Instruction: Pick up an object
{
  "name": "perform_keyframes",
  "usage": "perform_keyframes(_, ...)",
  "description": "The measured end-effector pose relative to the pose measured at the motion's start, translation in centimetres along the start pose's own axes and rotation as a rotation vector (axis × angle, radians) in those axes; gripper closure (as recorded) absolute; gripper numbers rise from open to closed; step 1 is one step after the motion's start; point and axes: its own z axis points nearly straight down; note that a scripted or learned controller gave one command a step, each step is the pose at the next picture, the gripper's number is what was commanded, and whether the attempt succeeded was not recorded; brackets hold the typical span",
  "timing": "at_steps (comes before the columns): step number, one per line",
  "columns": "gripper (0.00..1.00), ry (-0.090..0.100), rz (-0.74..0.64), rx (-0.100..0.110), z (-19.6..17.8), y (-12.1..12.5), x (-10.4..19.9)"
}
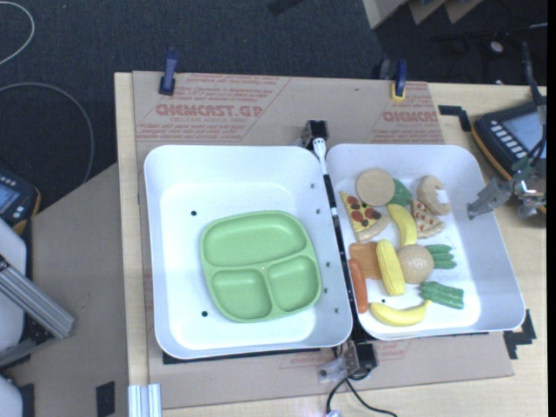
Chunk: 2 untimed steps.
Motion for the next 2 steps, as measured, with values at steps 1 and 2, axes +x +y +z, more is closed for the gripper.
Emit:
perform_keyframes(1,0.00,0.008,-0.003,0.015,10.3,-4.5,6.5)
perform_keyframes(2,0.00,-0.002,-0.002,-0.003,17.8,-1.8,11.6)
